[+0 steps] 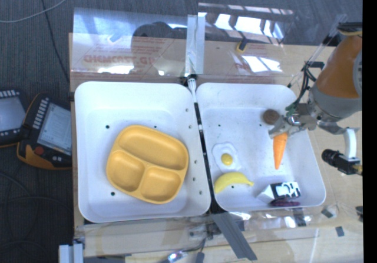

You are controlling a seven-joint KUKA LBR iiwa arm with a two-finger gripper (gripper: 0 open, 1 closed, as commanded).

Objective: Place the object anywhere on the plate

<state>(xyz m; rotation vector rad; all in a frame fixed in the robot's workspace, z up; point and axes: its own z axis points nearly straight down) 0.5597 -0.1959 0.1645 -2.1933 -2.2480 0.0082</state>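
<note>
Hanging point-down in the right bin [306, 165], the carrot [279, 149] is a slim orange cone, broad at its top and tapering to a blunt tip. Its broad end meets the metal tips of the pincer [287, 127], which appear to be clamped on it, so the carrot looks gripped at the top with its length hanging free below. It sits well apart from the yellow plate [147, 163], across the seam between the bins.

The plate is a rounded, three-compartment tray lying in the left bin [94, 109], slightly skewed to the bin walls.

The arm [341, 76] enters from the side farthest from the plate, grey with an orange section above the wrist, and is bent down over the right bin's far upper corner with the pincer pointing toward the plate side.

Other items in the right bin: a brown round object [270, 116] just beside the pincer on the plate side, a fried egg toy [225, 156] and a banana [231, 182] near the seam, and a dark purple item with a black-and-white tag [286, 193] below the carrot's tip. Both bins rest on the table [247, 56].
</note>
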